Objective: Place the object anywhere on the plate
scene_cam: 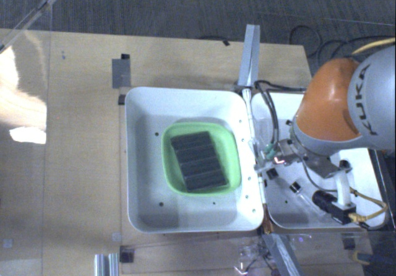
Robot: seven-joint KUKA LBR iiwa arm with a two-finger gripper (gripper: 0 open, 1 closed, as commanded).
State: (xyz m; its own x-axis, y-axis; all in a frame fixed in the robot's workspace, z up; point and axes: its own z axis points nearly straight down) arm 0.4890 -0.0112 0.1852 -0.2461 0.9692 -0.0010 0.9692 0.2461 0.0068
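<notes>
A dark ribbed rectangular object [198, 161] lies flat on the green plate [170, 172] in the left bin [139, 163]. My arm, with its orange band [328, 107], hangs over the right bin [291, 213]. The gripper [276, 160] sits low under the wrist, near the wall between the two bins, to the right of the plate and apart from it.
A grey upright post [249, 55] stands behind the bins at their shared edge. Cables [269, 104] loop over the back of the right bin. A small grey bracket [121, 72] sits on the wooden bench behind the left bin.
</notes>
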